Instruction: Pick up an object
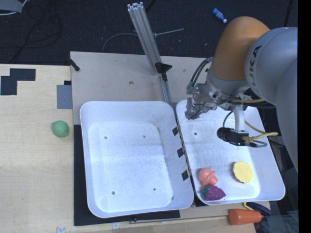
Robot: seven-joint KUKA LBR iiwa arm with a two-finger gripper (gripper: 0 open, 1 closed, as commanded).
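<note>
Pale wooden bench (pixel 29 144) under dark, cable-strewn floor at the top of the camera view, bearing two shallow white plastic bins side by side on a black mat. Left bin (pixel 92 111) beside the right bin (pixel 272 188), rims touching along a seam with black clips. Near the right bin's front edge: a small pink-orange toy (pixel 208 175) touching a purple grape-like toy (pixel 214 193) just below it, and a round yellow toy (pixel 242 172) a little apart to the right. Outside the bins: a green ball (pixel 60 128) on the bench well left, an orange carrot-like toy (pixel 244 216) just below the right bin's front rim. Slanted aluminium rail (pixel 148 42) rising behind the bins. Grey arm with orange band (pixel 239 42) reaching in from the right, two-finger gripper (pixel 193 111) low over the right bin's back-left corner, well apart from the toys. Fingers: spread or pressed together, cannot tell; nothing visibly pinched.
</note>
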